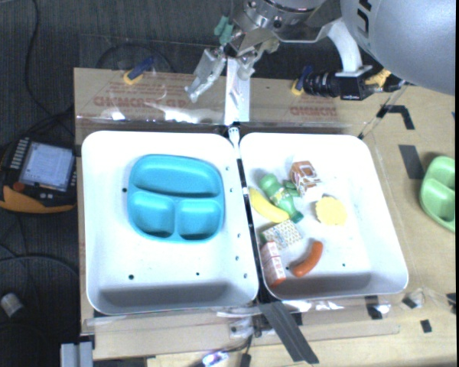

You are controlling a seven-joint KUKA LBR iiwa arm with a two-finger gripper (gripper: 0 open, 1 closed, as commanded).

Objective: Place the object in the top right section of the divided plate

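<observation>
A blue divided plate (pixel 174 196) lies in the left white bin (pixel 107 281). The right bin (pixel 375 205) holds several toy foods: a banana (pixel 266 206), a green piece (pixel 278 192), a small carton (pixel 305 177), a yellow round slice (pixel 331 212), a sausage (pixel 307 258), a red can (pixel 273 267) and a patterned packet (pixel 284 233). My gripper (pixel 220 85) hangs high above the back edge where the two bins meet. Its fingers (pixel 202 77) are spread open with nothing between them.
A clear plastic sheet (pixel 149 102) covers the board behind the bins. A handheld device (pixel 40 171) rests at the left on the dark floor. A green object (pixel 441 189) sits on the bench at far right. Blue clamps (pixel 138 70) hold the board's back edge.
</observation>
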